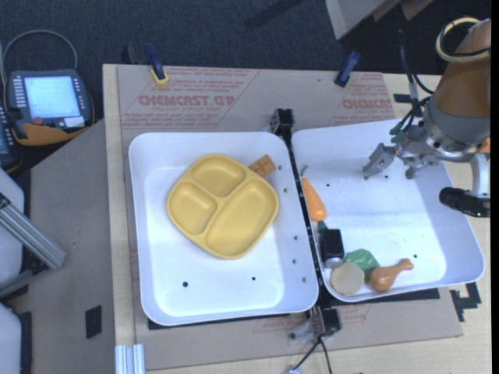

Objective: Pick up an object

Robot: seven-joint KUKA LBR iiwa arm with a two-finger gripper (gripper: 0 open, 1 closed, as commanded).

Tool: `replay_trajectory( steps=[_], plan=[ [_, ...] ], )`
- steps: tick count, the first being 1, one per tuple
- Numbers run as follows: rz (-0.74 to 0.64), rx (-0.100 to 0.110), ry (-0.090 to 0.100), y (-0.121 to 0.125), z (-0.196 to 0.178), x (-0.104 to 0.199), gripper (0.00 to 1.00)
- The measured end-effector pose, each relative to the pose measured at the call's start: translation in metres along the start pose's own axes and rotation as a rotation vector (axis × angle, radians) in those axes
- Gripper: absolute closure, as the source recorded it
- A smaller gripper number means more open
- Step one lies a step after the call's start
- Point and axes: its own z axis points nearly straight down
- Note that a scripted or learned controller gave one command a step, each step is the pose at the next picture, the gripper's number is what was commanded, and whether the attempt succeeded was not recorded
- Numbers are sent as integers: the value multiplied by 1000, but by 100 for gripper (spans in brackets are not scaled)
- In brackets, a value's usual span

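My gripper (pixel 395 165) hangs over the far right part of the right bin (pixel 390 209). Its two fingers stand spread apart, open, with nothing between them. Along that bin's left and near side lie an orange carrot (pixel 313 199), a black block (pixel 332 244), a green piece (pixel 363 259), a cream round piece (pixel 348 279) and a brown drumstick (pixel 388 273). All of them lie well apart from the gripper, nearer the camera and to its left.
The left bin (pixel 218 287) holds a yellow divided plate (pixel 224 206), with a small brown block (pixel 263 165) at the plate's far right edge. A black clamp (pixel 282 120) sits where the bins meet at the back. The grey arm with its orange band (pixel 464 84) enters from the right.
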Motion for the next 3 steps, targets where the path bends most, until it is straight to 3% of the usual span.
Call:
replay_trajectory(
  steps=[1,3],
  plan=[
    [-3,-14,-2,3,-8,0,0],
    [-3,-18,-6,16,94,1,0]
  ],
)
